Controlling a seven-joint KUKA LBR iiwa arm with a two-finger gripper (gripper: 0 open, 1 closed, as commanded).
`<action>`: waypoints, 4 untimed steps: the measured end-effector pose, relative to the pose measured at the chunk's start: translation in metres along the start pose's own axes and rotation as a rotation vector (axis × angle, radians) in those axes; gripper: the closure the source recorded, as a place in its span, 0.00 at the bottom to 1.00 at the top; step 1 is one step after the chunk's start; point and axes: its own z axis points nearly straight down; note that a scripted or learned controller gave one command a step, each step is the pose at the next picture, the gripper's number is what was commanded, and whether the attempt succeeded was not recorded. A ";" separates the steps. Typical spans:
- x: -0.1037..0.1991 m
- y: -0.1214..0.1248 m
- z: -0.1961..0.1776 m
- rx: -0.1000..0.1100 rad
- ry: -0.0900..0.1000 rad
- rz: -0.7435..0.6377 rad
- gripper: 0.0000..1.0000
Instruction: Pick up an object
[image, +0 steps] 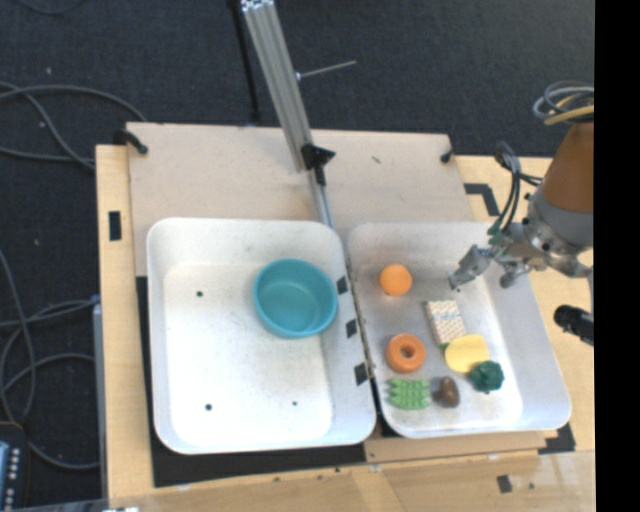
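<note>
Hovering over the right bin's far right part, gripper with fingers spread wide, holding nothing. Lying below in that bin: orange ball far left, block just near the gripper, ring, yellow piece, brown, green toys nearest. Sitting in the left bin, blue bowl.

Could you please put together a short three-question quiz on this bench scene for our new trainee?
1. True or false: the blue bowl sits in the left bin.
2. Which bin is the gripper over?
3. Which lies nearest the orange ring: A) orange ball, B) green ridged piece, C) dark green item?

Key: 1 true; 2 the right bin; 3 B.
</note>
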 end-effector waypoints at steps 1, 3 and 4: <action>0.000 0.000 0.000 0.000 0.000 0.000 0.00; 0.004 -0.004 0.106 0.004 -0.004 0.005 0.00; 0.003 -0.002 0.092 -0.002 -0.003 0.007 1.00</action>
